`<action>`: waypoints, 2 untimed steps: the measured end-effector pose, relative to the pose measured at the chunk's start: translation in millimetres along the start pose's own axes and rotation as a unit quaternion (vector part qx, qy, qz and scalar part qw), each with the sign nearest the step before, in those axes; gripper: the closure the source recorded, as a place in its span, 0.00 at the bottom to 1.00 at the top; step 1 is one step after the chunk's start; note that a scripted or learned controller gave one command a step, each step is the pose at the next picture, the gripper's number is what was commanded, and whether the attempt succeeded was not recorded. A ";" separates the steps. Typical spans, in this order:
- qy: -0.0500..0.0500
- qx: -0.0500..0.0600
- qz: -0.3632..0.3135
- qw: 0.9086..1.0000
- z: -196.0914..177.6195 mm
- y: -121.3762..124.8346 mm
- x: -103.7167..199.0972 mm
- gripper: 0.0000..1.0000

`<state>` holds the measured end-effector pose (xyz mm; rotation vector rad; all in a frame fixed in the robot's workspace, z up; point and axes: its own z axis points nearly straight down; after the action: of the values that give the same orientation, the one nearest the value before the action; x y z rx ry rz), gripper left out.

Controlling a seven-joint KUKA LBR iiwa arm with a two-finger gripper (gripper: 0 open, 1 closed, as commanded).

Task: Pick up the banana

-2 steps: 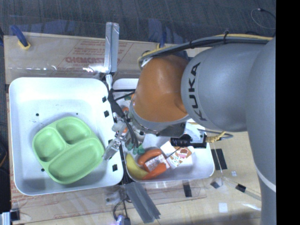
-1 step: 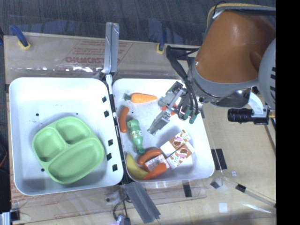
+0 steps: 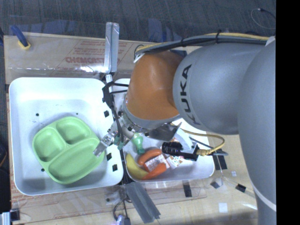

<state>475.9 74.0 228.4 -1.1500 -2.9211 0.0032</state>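
Observation:
The yellow banana (image 3: 132,168) lies at the front left corner of the right bin (image 3: 206,173), partly under an orange and red item (image 3: 153,161). My gripper (image 3: 104,143) hangs to the banana's upper left, past the divider between the bins. It sits over the right edge of a green divided plate (image 3: 65,149) in the left bin, and nothing is visibly held in it. The arm's large grey and orange body covers most of the right bin.
The left bin (image 3: 18,102) holds the green plate near its front. Beside the banana lie a small green bottle (image 3: 138,142) and a pale printed packet (image 3: 176,161). A grey metal bar (image 3: 111,46) stands upright behind the bins.

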 end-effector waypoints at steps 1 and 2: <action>0.001 0.002 0.134 0.991 118.8 40.8 39.2 0.00; 0.002 0.003 0.133 0.991 109.6 39.9 38.2 1.00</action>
<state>474.8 129.2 118.7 -1.5259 -2.7380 0.0105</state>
